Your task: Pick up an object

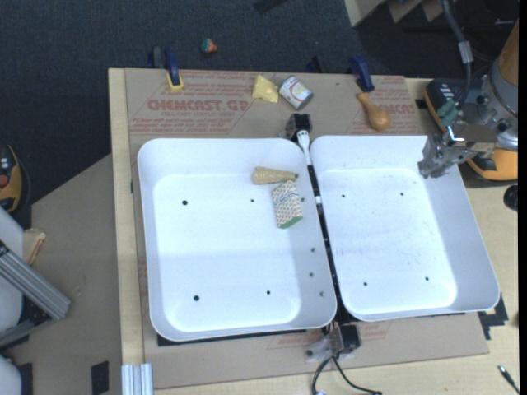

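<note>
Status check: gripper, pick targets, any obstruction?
Gripper at right bin's upper right rim, nothing seen held. Tan piece and patterned packet touching in left bin. Nothing lying on them.

The gripper (pixel 434 161) hangs over the right bin's (pixel 412 295) upper right edge; a cone (pixel 273 175) and a patterned packet (pixel 286 203) touch in the left bin (pixel 206 303).

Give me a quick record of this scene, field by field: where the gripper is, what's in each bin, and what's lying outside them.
gripper: at the right bin's upper right rim, holding nothing visible
left bin: tan roll and patterned packet, touching, near its upper right
right bin: no objects seen
board behind bins: yellow piece, small box, wooden-handled tool
</note>
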Robot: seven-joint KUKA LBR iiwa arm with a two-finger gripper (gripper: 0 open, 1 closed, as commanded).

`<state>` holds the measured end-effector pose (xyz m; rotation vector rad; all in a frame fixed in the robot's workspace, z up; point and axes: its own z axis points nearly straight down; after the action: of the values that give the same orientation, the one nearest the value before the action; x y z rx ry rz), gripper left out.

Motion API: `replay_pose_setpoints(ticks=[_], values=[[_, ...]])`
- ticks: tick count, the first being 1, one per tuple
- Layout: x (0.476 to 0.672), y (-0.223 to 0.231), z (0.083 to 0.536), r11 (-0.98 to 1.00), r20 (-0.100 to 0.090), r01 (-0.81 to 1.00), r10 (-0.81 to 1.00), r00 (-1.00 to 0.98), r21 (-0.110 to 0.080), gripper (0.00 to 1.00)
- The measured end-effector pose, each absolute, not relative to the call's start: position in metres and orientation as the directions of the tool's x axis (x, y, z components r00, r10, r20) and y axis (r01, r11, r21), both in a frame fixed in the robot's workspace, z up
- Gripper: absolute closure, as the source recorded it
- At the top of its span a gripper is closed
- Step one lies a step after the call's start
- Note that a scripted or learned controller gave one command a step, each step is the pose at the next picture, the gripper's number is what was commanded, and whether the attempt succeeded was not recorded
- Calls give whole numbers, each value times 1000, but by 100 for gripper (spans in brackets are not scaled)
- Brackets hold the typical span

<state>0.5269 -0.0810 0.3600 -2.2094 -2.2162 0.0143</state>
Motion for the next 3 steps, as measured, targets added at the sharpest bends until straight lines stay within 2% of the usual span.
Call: replay_pose_setpoints(ticks=[1,2,3], values=[[482,-151,363,-8,-1,1000,1000,8,-3,100],[478,-99,270,4,4,1000,1000,-4,-11,100],[491,-105,371,1,-3,1000,1000,-1,13,100]])
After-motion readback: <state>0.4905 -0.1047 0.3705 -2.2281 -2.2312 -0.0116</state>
